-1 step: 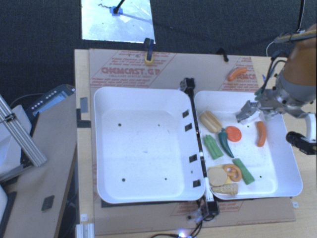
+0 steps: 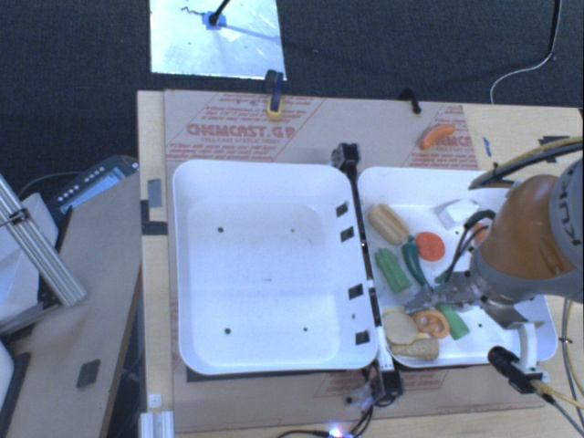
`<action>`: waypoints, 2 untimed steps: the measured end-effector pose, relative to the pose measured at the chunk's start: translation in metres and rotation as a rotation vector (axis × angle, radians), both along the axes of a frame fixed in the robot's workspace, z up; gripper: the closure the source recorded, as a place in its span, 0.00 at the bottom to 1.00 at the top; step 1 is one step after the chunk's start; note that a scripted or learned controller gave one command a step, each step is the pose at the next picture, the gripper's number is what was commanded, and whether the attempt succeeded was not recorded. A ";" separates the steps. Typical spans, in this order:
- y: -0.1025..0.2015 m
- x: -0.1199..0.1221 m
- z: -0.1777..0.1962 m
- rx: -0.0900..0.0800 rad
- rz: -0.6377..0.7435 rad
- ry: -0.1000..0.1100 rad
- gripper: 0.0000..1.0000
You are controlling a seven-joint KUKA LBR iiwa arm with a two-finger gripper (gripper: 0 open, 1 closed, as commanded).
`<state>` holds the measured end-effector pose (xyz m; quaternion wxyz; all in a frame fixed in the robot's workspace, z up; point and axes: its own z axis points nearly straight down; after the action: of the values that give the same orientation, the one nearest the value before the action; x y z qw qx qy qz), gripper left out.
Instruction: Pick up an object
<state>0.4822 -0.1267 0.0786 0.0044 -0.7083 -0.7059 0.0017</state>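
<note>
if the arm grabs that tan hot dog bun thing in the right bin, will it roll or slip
The bun looks rounded and elongated, so a nudge across its length would probably roll it. Its surface seems smooth, like molded toy food, so it may slip. It lies free of the green block, so nothing would likely stop it.

- "CHEMCAST GP" is printed in red on the brown protective sheet (image 2: 239, 128) lying behind the left bin.
- Further red print is seen on the same sheet near the right bin, too small to be read.

Looks like a robotics lab: taped-down cardboard on a desk (image 2: 301, 121), aluminium rail (image 2: 36, 254), loose cables (image 2: 534, 62), dark carpet.
</note>
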 end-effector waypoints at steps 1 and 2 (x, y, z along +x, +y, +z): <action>0.000 0.007 0.017 -0.003 0.006 -0.014 1.00; 0.026 0.007 0.232 -0.006 0.011 -0.029 1.00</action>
<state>0.4896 -0.1006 0.3109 -0.0082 -0.7042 -0.7099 -0.0064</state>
